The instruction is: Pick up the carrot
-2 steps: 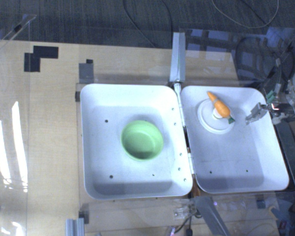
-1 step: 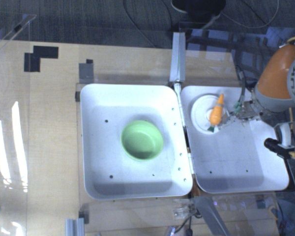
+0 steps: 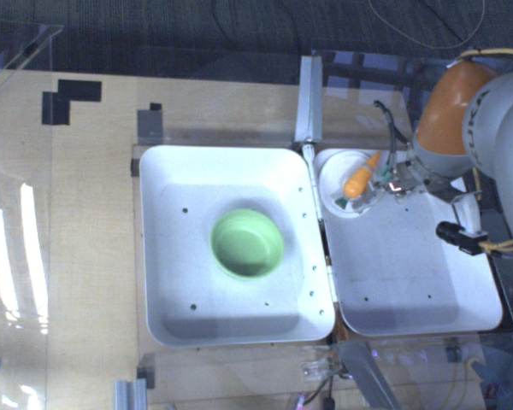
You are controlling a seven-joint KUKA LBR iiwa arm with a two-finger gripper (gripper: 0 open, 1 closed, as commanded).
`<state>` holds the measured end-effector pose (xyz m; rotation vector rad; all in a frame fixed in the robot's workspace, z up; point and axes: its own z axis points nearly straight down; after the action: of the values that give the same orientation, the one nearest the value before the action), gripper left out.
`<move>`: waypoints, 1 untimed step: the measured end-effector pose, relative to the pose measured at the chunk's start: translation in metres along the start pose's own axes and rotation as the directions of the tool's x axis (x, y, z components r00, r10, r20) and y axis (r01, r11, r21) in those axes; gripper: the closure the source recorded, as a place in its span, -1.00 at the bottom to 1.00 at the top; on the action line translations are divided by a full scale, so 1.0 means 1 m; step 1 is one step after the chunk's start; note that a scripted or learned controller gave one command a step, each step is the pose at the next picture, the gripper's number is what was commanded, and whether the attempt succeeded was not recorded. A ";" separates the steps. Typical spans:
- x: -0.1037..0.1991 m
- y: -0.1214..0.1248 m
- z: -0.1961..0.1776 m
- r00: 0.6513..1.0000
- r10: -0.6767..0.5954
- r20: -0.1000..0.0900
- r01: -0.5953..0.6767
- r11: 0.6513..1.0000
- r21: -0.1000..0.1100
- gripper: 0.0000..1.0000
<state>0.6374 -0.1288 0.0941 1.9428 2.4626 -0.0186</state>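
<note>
two white bins [image 3: 231, 323], one green bowl [image 3: 248, 243], one carrot [image 3: 359, 178]

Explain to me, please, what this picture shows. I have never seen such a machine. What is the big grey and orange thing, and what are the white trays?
The picture comes from one camera fixed above a wooden bench, looking down at a slant. The grey and orange thing on the right is a robot arm. At its end is its hand, a gripper with two fingers. On the bench are two shallow white bins side by side. The left bin holds a green bowl. In the far left corner of the right bin sits a small white bowl with an orange carrot in it. The hand is close beside the carrot, but the picture is too small to tell whether it grips the carrot.
</note>
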 end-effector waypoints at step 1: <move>-0.005 0.023 0.001 0.956 -0.294 -0.003 0.294 0.955 0.027 -1.00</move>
<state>0.6613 -0.1286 0.0927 1.5636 2.7396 -0.0543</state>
